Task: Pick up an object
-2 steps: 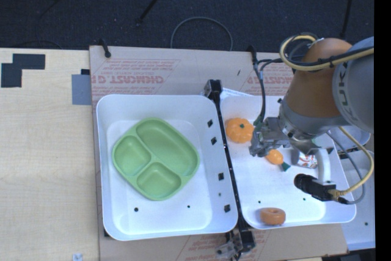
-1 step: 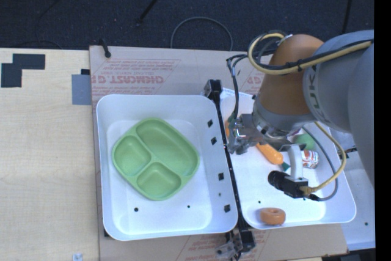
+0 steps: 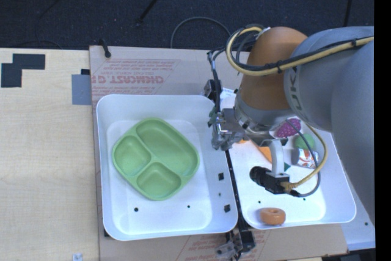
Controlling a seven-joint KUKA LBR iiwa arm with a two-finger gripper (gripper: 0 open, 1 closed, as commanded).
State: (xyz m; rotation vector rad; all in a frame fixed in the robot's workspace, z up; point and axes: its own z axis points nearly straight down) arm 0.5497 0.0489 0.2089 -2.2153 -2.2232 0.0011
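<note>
My gripper (image 3: 220,136) hangs over the inner edge of the right bin (image 3: 342,205), close to the rims where the two bins meet. A green divided plate (image 3: 156,158) lies in the left bin (image 3: 113,217). In the right bin an orange ring-shaped object (image 3: 272,216) sits near the front wall. Beside the wrist, partly hidden by the arm, are a magenta object (image 3: 288,128), a green object (image 3: 305,141), an orange piece (image 3: 263,150) and a small printed card (image 3: 304,159). No object is visible in the gripper.
The grey arm with its orange band (image 3: 272,52) covers the back half of the right bin. Both bins rest on a cardboard sheet (image 3: 134,73) on the wooden bench (image 3: 43,162). A cable loops on the dark floor behind the bench.
</note>
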